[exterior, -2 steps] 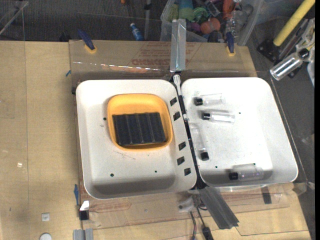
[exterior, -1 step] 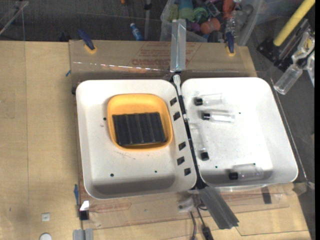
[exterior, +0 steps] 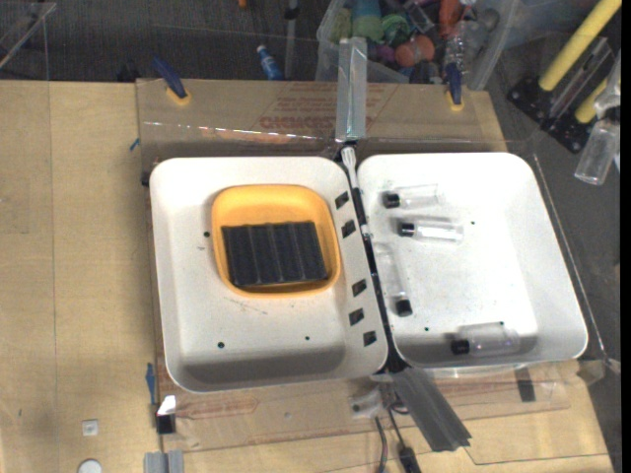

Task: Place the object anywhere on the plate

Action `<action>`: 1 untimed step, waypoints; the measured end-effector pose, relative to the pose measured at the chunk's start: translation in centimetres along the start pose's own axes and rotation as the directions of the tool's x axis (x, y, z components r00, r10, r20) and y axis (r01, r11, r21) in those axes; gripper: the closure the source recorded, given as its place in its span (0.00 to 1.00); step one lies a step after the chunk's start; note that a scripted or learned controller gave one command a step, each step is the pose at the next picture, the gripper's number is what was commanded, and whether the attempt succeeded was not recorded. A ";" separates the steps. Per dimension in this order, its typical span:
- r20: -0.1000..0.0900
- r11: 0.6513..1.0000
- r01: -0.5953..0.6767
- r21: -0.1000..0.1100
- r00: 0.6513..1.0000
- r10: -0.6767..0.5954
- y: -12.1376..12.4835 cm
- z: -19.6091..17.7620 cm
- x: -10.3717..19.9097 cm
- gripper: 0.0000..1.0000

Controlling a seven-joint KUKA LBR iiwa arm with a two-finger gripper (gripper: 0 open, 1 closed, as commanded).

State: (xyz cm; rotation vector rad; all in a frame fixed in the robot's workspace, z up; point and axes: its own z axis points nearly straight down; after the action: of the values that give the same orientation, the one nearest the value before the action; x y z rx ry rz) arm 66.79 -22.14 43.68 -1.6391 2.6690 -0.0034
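Observation:
An orange-yellow plate [exterior: 271, 203] with rounded corners lies in the left bin [exterior: 187, 313], toward its back. A black ribbed rectangular object [exterior: 274, 252] rests flat on the plate and covers most of its middle and front. The right bin [exterior: 513, 264] holds several clear vials with black caps. One vial [exterior: 412, 197] lies near the back, another [exterior: 431, 230] just in front of it, a third [exterior: 394, 289] along the left wall, and one more [exterior: 485, 341] at the front wall.
A raised ridge [exterior: 360, 264] with black marks separates the two bins. Behind the bench stand a clear tub of colourful toys [exterior: 414, 13] and yellow tubes [exterior: 587, 33] at the far right. Bare wooden bench [exterior: 69, 264] stretches to the left of the bins.

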 end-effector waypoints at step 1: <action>0.000 0.975 0.220 -0.008 0.975 -0.220 0.1 3.4 -0.1 1.00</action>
State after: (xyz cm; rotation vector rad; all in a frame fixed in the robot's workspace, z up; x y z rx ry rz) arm 66.76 -22.04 40.33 -1.9278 2.4751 0.0049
